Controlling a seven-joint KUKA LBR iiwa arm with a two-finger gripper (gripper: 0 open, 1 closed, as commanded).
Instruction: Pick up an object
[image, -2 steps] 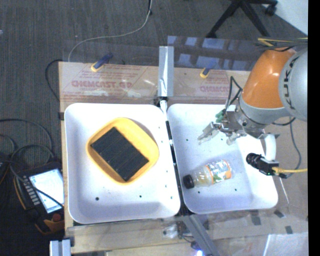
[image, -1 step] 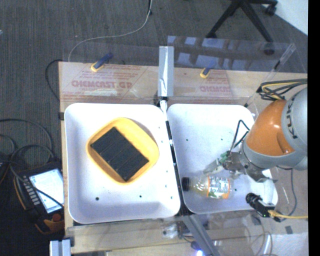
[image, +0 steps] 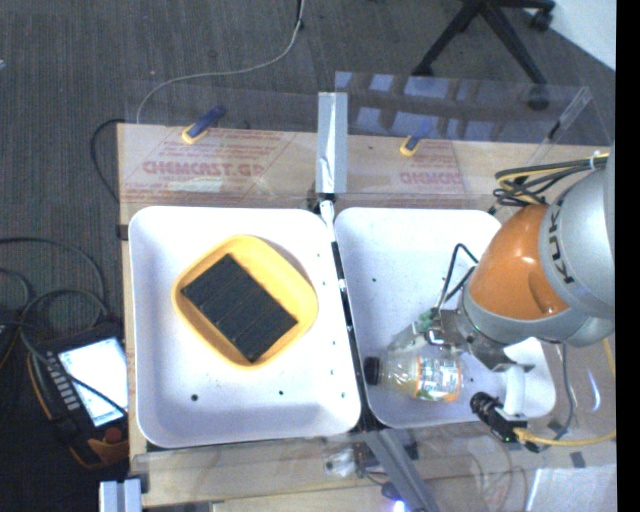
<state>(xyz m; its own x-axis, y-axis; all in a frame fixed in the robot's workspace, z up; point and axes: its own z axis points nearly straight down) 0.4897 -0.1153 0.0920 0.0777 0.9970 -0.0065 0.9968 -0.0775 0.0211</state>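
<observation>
Hand (image: 452, 345) of the robot is low in the right bin (image: 400, 250), right by a clear plastic bottle (image: 418, 372). The grey and orange arm (image: 530, 275) covers most of the hand, so I cannot tell how the hand is set or if it has the bottle.

The bottle lies on its side near the front edge of the right bin. Its dark cap (image: 371, 371) points left, toward the wall between the two bins. Its long side runs left to right. It has a label with green and orange on it, but the words are too small to read.

White letters "KU" show on the grey part of the arm, at the right.

The left bin (image: 160, 400) has a yellow dish (image: 296, 290) in it, with a flat dark ridged pad (image: 240, 306) lying inside the dish. The dish sits a bit turned in the middle of that bin.

Both bins rest on a brown board surface (image: 150, 170). Red letters on the board read "CHEMCAST" behind the left bin, and more red words sit behind the right bin, too faint to read. Two small clamps (image: 202, 124) with blue and yellow hold the back edge.

The floor (image: 60, 100) is dark grey carpet with thin wires on it. A small screen device (image: 90, 375) lies at the left. Black chair legs (image: 500, 40) stand at the top.
</observation>
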